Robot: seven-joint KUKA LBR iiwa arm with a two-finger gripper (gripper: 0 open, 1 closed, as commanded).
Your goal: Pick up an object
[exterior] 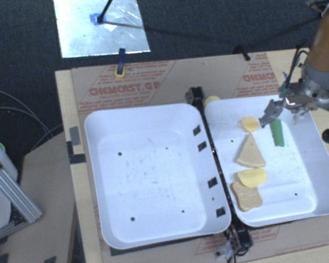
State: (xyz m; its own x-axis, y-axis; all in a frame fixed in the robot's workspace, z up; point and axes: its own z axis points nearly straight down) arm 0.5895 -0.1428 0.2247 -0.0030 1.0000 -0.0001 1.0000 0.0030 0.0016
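Above the right bin [326,194], the fingers [269,117] are seen spread, holding nothing; the green stick [277,132], seemingly light and stiff, is best gripped midway.

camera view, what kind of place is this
Probably a robotics lab test bench: two white bins side by side on a board, a robot arm reaching in, toy food in the right bin, cables on dark carpet.

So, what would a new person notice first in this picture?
Probably the cluster of yellow and tan food pieces in the right bin, with a green stick beside them. The arm's hand hovers just above that stick, at the bin's far side.
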